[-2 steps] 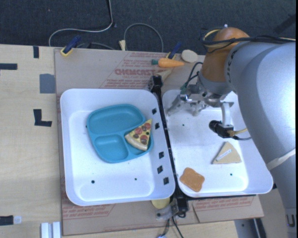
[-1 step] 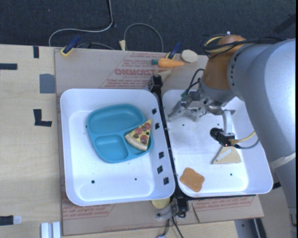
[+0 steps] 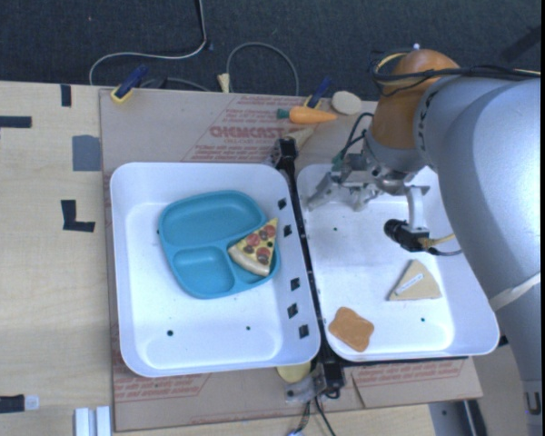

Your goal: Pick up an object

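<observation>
Dark carpet behind, pale wood worktop [image 3: 36, 271] in front, with a cardboard sheet under two shallow white bins set side by side. Left bin [image 3: 136, 334] carries a blue sectioned tray [image 3: 204, 234]; a toy pizza slice [image 3: 257, 248] lies in the tray's right compartment, near the divider between bins. Right bin [image 3: 463, 334] has two loose candidates: a tan wedge, bread or sandwich-like [image 3: 415, 282], at mid-right, and a round brown cookie-like piece [image 3: 351, 329] near the front edge. Both lie flat on bare bin floor, well apart from each other and from the walls, so either looks easy to approach from above.

Outside the bins, at the back of the cardboard: a toy carrot [image 3: 311, 113] and a pale egg-shaped item [image 3: 346, 103].

Arm [image 3: 490, 162] reaches in from the right, orange band above the wrist, wrist pitched down over the back of the right bin. Gripper [image 3: 350, 189] sits low near the back-left part of that bin, well apart from the wedge and the cookie. Nothing visible between its fingers. Open or closed: cannot tell, the hardware is too cluttered from this angle.

My read: no grasp yet, and the gripper is over bare floor, not over a target.
</observation>
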You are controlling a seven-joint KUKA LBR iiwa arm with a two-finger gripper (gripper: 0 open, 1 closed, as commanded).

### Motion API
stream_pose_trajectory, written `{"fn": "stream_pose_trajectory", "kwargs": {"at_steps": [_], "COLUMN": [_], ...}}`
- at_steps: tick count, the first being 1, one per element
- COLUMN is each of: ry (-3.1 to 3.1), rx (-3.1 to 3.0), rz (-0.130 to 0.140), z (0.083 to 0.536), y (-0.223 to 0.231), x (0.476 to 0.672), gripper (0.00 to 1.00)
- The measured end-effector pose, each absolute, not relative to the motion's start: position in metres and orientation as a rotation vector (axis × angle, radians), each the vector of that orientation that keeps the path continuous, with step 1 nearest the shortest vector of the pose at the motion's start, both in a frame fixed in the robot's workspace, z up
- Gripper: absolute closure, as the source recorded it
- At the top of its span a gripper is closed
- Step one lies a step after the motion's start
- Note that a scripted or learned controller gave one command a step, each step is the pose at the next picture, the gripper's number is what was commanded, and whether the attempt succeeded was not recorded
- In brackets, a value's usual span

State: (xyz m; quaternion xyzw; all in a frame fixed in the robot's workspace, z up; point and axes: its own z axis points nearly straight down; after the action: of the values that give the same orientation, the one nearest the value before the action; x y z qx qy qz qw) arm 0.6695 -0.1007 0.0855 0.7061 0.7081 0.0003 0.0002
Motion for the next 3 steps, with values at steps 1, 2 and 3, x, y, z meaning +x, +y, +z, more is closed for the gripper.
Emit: {"fn": "stream_pose_trajectory", "kwargs": {"at_steps": [1, 2, 3], "ry": [2.223, 2.224, 2.222], "rx": [2.215, 2.215, 2.22], "rz": [0.003, 0.002, -0.007], "z": [0.096, 0.096, 0.085], "y": [-0.1, -0.1, -0.097], "x": [0.669, 0.669, 0.668], "gripper": [1.0, 0.0, 0.0]}}
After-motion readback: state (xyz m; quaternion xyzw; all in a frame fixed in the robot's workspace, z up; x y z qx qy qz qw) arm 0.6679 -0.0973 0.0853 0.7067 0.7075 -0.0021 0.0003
